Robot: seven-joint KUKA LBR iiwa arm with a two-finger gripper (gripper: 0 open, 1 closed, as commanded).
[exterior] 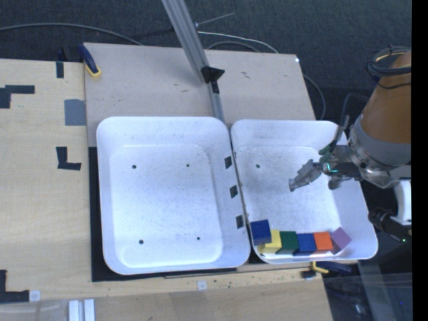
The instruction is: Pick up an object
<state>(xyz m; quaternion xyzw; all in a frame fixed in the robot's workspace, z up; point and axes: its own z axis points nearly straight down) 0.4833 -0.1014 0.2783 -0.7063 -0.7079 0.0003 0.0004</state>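
Even overhead light, soft shadows, slightly grainy, mild blur

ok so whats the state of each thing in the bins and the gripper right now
gripper: above the right bin, holding nothing visible
blue block: resting on the yellow block
yellow block: lying at the near wall
green block: lying in the row
second blue block: lying in the row
orange block: lying in the row
purple block: tilted against the wall

coloured blocks (297,241) lie in a row along the right bin's (281,129) near wall
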